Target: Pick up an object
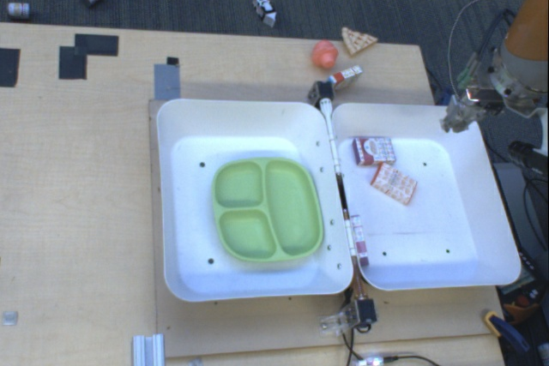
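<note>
Green divided tray (268, 210) fills the left bin (180, 184); two packets (384, 169) lie ungrasped in the right bin (463, 210); hand (456, 111) at its rim, grip state indeterminate, pick pending.

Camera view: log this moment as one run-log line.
stage: approach | gripper: above right bin's far right corner, holding nothing seen | right bin: two small packets | left bin: green divided tray

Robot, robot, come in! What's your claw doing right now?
Claw at right bin's far right corner, nothing seen in it. Two small cartons lying in right bin, untouched. Green tray in left bin.
</note>
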Robot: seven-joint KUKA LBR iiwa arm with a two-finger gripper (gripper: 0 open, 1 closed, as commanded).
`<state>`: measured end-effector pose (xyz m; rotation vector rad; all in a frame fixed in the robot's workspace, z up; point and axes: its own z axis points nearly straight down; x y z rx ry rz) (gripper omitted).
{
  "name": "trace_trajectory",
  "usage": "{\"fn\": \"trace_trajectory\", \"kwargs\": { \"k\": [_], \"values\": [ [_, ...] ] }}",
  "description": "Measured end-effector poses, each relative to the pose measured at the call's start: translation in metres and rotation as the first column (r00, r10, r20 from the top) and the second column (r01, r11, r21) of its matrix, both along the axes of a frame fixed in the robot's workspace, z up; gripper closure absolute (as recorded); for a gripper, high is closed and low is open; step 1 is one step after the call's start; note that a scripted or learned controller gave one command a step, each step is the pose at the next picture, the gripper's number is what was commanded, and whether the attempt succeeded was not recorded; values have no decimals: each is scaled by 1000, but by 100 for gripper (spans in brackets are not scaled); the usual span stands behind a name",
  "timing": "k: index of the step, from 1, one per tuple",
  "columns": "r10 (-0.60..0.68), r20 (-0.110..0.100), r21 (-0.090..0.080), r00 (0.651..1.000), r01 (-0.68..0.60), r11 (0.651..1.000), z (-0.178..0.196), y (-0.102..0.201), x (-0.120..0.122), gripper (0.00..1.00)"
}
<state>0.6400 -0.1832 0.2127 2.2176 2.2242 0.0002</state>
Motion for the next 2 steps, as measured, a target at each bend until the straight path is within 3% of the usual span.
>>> {"fn": "trace_trajectory", "kwargs": {
  "k": [1, 2],
  "values": [
    [3, 7, -2, 1000, -3, 1000, 83, -22, 30, 100],
    [0, 1, 0, 1000, 0, 1000, 36, -15, -81, 100]
  ]
}}
